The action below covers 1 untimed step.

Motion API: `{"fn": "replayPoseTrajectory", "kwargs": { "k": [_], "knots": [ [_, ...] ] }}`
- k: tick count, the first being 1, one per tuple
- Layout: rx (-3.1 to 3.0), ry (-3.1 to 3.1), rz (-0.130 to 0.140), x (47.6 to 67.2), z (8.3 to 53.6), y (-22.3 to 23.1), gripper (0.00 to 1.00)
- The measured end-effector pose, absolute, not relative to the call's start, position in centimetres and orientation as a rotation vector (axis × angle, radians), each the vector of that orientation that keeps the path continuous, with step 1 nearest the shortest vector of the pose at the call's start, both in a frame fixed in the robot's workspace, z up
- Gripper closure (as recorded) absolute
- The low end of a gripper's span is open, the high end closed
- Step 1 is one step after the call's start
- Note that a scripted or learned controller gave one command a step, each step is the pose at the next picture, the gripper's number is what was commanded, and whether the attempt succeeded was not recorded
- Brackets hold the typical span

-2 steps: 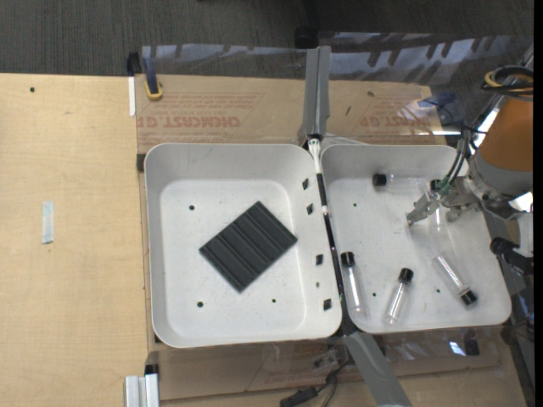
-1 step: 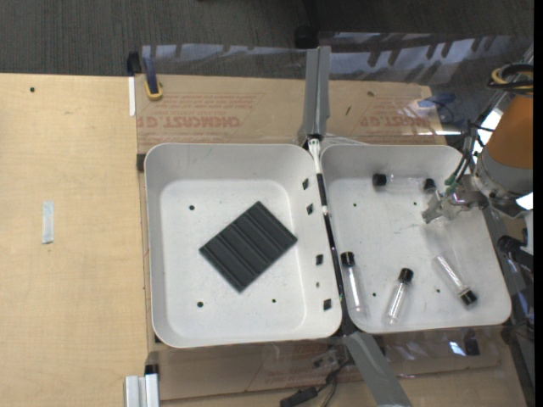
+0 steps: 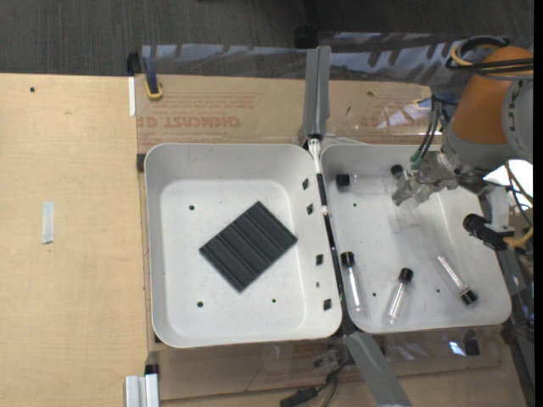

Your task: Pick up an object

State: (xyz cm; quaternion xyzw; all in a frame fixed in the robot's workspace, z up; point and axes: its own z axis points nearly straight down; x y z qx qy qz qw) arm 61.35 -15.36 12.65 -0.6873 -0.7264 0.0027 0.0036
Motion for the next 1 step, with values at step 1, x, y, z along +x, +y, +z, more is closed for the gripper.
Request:
{"fn": "replayPoseTrajectory", "kwargs": {
  "k": [1],
  "knots": [
    [-2.190,-2.252,0.003,59.74,21.42,-5.57,1.00]
  ]
}}
